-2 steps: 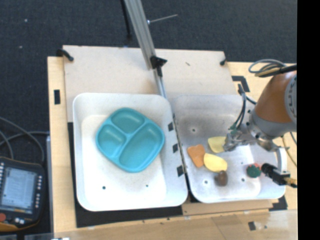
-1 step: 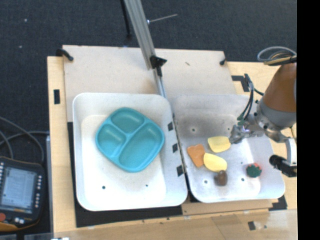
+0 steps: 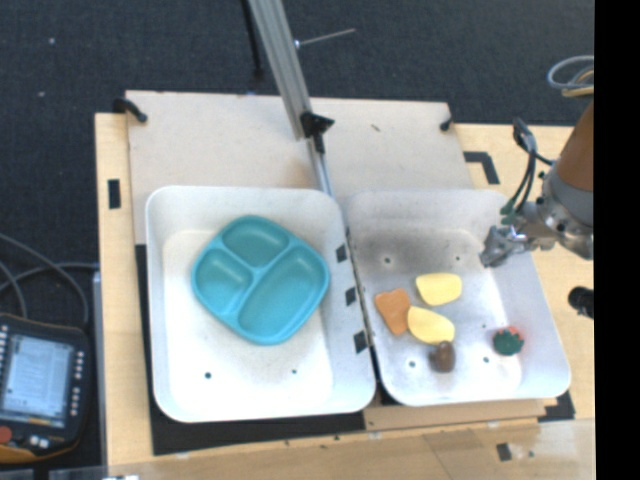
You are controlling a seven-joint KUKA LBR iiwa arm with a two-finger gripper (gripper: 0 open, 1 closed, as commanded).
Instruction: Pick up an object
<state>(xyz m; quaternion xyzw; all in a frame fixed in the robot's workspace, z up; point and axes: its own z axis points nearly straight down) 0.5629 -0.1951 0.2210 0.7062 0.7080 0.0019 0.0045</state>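
Observation:
The right bin (image 3: 400,223) holds several small objects. Two yellow pieces lie near its middle, one (image 3: 438,289) above the other (image 3: 429,324). An orange piece (image 3: 394,310) lies to their left, a small brown piece (image 3: 442,356) sits below them, and a green and red piece (image 3: 508,341) lies near the bin's right side. My gripper (image 3: 497,245) hangs over the right bin's upper right part, above and to the right of the upper yellow piece. I see nothing between its fingers.
The left bin (image 3: 170,368) holds a teal divided plate (image 3: 261,278). A slanted metal rail (image 3: 285,58) runs from the top down to the gap between the bins. Cables (image 3: 525,168) hang near the wrist. A pendant (image 3: 35,383) lies at the lower left.

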